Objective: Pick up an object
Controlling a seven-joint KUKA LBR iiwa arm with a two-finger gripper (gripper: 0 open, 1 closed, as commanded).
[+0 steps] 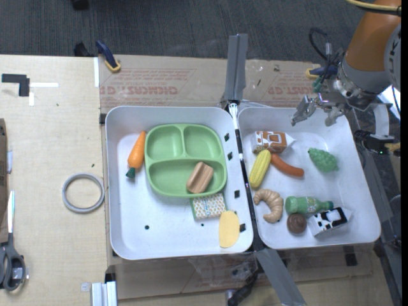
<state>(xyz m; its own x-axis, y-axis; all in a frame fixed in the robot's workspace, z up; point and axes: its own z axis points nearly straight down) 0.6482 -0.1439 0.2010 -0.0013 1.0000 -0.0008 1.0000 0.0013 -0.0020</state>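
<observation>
A: where was the gripper?
B: hovering over the far edge of the right bin, arm coming in from the right; fingers were spread, nothing between them.
A: candidates in that bin?
B: green leafy toy nearest the gripper but apart from it; small carton at the far left; corn cob just below it with an orange sausage-like piece beside it; croissant, green bottle lying flat, brown round item and cow-print box along the near side.
A: left bin?
B: green divided plate with a bread-like piece in its near compartment; carrot left of the plate, touching its rim; patterned square and yellow lemon-like piece near the plate's near right corner.
A: anything off-bin?
B: grey ring and scissors on the bench, left side.
</observation>
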